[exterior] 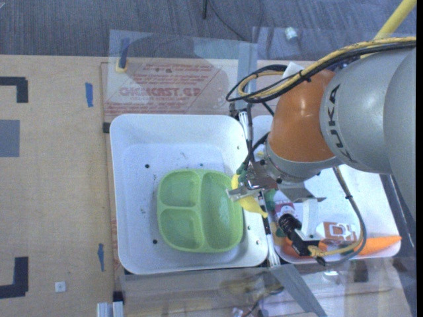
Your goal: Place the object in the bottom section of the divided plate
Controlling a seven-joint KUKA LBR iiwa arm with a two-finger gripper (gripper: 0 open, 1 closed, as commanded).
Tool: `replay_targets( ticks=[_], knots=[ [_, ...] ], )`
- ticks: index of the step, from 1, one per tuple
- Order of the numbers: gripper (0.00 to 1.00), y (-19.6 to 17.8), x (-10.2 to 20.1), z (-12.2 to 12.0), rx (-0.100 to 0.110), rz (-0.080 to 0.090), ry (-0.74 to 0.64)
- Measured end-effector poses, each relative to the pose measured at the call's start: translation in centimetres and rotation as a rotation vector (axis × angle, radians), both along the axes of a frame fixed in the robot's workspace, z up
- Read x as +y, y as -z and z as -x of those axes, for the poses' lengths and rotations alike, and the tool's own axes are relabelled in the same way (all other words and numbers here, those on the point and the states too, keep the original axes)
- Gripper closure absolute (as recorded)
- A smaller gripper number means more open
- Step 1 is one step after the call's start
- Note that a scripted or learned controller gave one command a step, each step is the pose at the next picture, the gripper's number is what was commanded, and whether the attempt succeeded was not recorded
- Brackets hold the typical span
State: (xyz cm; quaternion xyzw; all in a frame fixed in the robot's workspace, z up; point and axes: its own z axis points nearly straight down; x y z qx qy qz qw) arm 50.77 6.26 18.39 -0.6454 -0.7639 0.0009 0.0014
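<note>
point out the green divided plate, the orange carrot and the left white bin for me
green divided plate [198,211]: camera view, on the ridge where its sections meet
orange carrot [380,244]: camera view, on its thick end in the right bin
left white bin [175,134]: camera view, on its bare far floor

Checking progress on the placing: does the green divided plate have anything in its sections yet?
Empty. All three sections of the green divided plate show bare green; a yellow object sits at its right rim, under the gripper.
</note>
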Motion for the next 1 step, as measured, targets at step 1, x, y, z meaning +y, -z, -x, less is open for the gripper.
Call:
replay_targets(
  ticks=[1],
  knots=[
    [0.0, -0.01, -0.06, -0.01, -0.001, 0.0, 0.001]
  ],
)
